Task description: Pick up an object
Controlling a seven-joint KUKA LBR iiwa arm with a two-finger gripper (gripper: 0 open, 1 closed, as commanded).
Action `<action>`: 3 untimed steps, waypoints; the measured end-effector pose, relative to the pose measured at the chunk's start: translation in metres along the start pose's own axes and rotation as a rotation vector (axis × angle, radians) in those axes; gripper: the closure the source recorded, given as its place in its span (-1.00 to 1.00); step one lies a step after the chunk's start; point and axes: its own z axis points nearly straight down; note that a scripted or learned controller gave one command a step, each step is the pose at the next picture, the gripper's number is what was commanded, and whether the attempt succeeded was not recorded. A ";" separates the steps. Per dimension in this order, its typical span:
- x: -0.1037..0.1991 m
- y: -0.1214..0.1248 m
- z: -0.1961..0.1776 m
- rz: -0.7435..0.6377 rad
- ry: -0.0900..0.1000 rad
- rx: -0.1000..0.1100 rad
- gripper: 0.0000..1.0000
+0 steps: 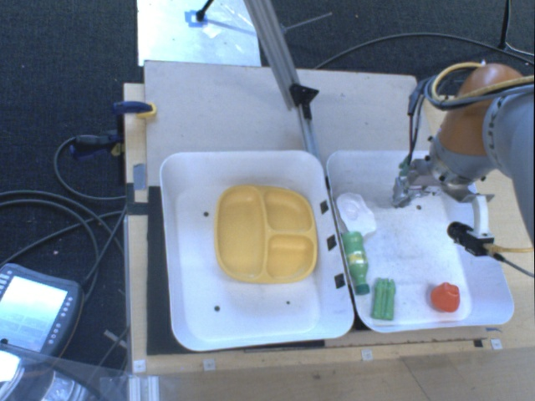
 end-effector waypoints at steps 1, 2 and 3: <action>-0.004 0.006 -0.064 0.002 0.000 -0.004 1.00; -0.005 0.001 -0.126 0.001 0.000 -0.005 1.00; -0.005 0.003 -0.181 0.001 0.000 -0.004 1.00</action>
